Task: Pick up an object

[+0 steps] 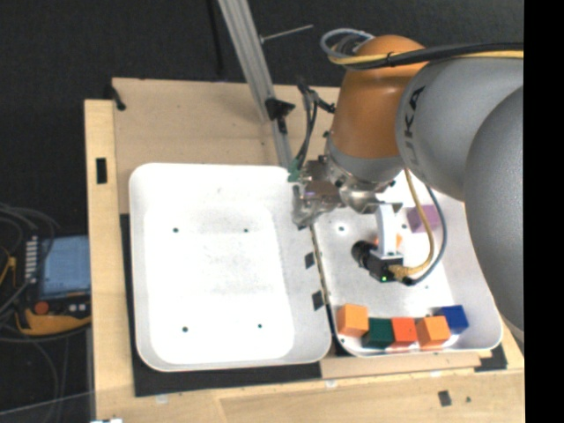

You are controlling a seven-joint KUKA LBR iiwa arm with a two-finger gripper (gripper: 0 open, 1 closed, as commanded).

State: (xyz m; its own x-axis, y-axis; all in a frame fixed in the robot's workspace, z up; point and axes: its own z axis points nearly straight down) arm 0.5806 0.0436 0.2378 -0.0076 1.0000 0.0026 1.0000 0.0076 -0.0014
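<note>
Blocks: we count five small matt cubes with flat faces, in a row along the near wall of the right bin, all clear of the gripper.
Left bin [220, 263]: one shallow white tray with rounded corners and a smooth floor lightly speckled grey.
Gripper [307, 208]: one metal-grey head below the orange band, at the far left corner of the right bin, by the wall between the two trays. We cannot tell whether it is open or closed, and we see nothing held in it.
Right bin [342, 267]: one white tray, same shape as the left.
First orange block [354, 318]: leftmost in the row.
Green block [381, 331]: one, dark, touching it.
Second orange block [404, 330]: redder, next along.
Third orange block [432, 329]: beside that.
Blue block [454, 317]: one, at the right end.
Purple piece [423, 217]: one, partly hidden by the arm, so we cannot tell its shape.
</note>
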